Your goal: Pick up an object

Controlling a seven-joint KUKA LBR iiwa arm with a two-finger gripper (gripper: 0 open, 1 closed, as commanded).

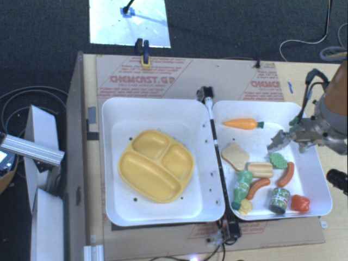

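Gripper [278, 141] is over the right bin [321, 170], upper-middle area, arm coming in from the right edge. Fingers look spread a little, pointing left and down, nothing between them as far as I can see; exact opening is hard to read at this angle. Tips sit just above the green leafy piece [279, 160], can't tell if they touch it or the bin floor. Right bin count: one carrot [241, 124] near the top, lying flat, well clear of the gripper; one slice of bread [235, 156] at the left side; one pale bun or hot-dog roll [260, 169] just right of the bread; two sausages, one [287, 174] tilted just below the green leafy piece, the other [258, 187] beside the green bottle [241, 188]; one small yellow piece [246, 205] at the bottle's base; one dark can with a green label [279, 199], upright; one red pepper-like item [299, 203] right next to the can. All pick candidates are bunched in the lower half of that bin, several touching. Left bin [117, 162]: one yellow divided tray [156, 165], three compartments, lying roughly centred and rotated. Bins sit on a cardboard sheet [179, 75].
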